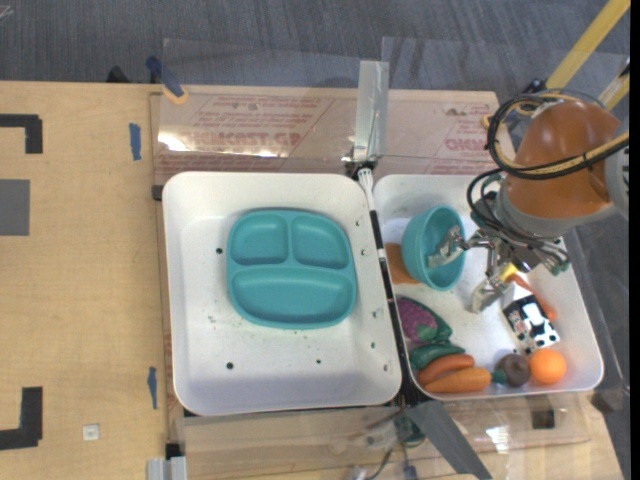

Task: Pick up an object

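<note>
Carrots (455,372) lie below end effector (470,258) gripping teal bowl's (430,243) rim.

A teal divided plate (291,269) lies in the middle of the left bin (190,368). In the right bin (585,363), the gripper (468,265) holds a tilted teal bowl (428,246) by its rim, one finger inside. Carrots (452,372), an orange (547,367) and a purple toy (421,319) lie along the near edge.

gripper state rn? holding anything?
Hand: over the right bin, one finger on the tilted teal bowl's rim; open or closed cannot be told.
</note>
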`<move>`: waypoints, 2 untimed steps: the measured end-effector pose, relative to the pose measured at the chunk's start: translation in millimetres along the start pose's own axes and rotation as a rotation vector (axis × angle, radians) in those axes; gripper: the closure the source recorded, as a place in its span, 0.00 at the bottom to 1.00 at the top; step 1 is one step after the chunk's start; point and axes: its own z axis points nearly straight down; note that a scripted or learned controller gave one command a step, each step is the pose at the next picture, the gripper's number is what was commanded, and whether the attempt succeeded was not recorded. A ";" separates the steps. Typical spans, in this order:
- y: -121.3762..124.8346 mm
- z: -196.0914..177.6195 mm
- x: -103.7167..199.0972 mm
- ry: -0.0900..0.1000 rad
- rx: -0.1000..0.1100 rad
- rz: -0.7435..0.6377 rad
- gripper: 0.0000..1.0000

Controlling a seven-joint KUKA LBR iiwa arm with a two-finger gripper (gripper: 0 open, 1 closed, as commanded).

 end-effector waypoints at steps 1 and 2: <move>-73.5 0.6 14.8 0.003 0.000 0.085 0.00; -69.2 0.3 27.8 0.003 -0.003 0.154 0.00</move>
